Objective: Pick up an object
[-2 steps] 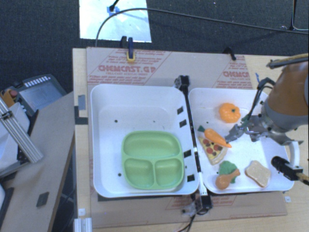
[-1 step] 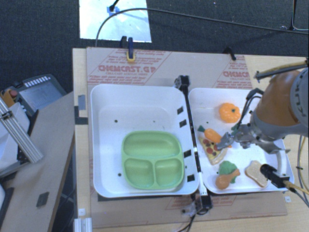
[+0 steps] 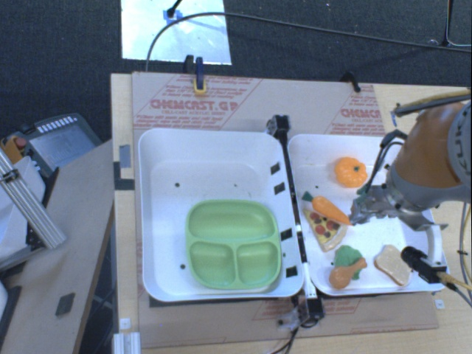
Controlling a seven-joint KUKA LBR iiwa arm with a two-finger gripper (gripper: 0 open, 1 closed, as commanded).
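Note:
The right bin (image 3: 317, 150) holds toy foods: an orange pumpkin (image 3: 350, 171) at the back, a carrot (image 3: 327, 209) with a green top, a pizza slice (image 3: 325, 231) below it, a green-topped drumstick piece (image 3: 346, 264) and a slice of bread (image 3: 391, 264) near the front. My gripper (image 3: 359, 211) is low in this bin, right at the carrot's right end and beside the pizza slice. Nothing is visibly between its fingers.
The left bin (image 3: 162, 168) holds a green divided plate (image 3: 232, 243). A black divider strip (image 3: 289, 198) runs between the bins. A grey device and metal rail sit on the side table at the far left (image 3: 44, 175). The arm (image 3: 435, 153) covers the right bin's right side.

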